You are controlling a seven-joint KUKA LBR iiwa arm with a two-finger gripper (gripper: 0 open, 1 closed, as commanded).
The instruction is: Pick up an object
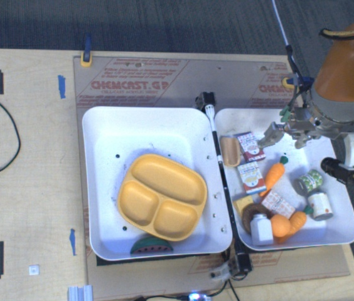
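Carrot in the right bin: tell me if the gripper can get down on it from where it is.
Probably yes. The gripper hangs over the right bin, just up and right of the carrot. The carrot's top lies bare, nothing stacked on it, though small cartons crowd its left side and could hinder the fingers.

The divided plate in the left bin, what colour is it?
Yellow, plain with no pattern. The divided plate shows clearly in the camera view, lying in the left bin.
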